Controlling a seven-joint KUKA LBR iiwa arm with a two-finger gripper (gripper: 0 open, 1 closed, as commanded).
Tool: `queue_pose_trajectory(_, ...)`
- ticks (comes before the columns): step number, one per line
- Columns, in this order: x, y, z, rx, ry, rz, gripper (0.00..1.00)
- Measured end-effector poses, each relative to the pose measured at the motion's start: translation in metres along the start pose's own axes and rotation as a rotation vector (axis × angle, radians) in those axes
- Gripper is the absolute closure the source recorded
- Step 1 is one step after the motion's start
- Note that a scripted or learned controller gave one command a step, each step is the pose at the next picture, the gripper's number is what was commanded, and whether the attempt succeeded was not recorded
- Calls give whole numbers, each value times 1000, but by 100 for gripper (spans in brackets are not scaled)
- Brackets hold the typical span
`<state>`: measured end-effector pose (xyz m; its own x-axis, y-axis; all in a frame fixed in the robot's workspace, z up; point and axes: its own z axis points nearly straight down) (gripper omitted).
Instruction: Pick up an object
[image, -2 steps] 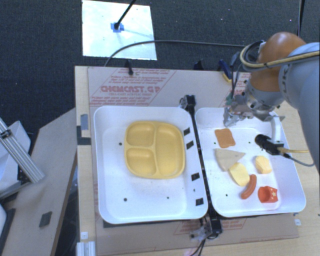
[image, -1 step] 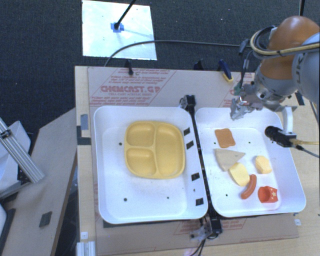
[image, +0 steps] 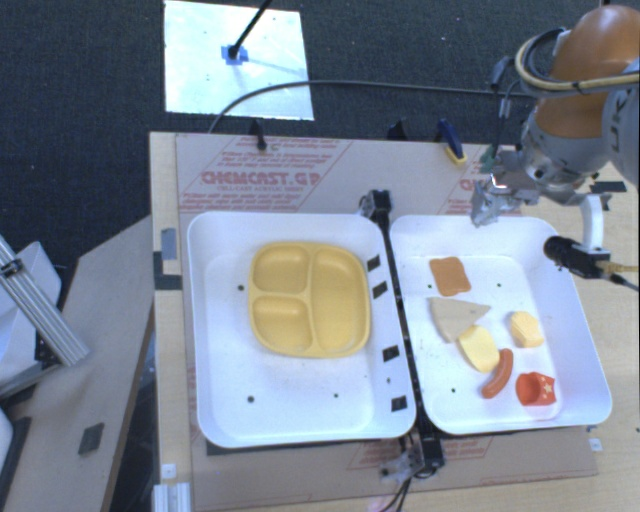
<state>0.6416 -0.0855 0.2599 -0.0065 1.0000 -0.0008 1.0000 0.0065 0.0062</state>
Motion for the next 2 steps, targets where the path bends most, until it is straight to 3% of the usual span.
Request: queue_pose_trajectory(2,108,-28,9,6,2,-3,100)
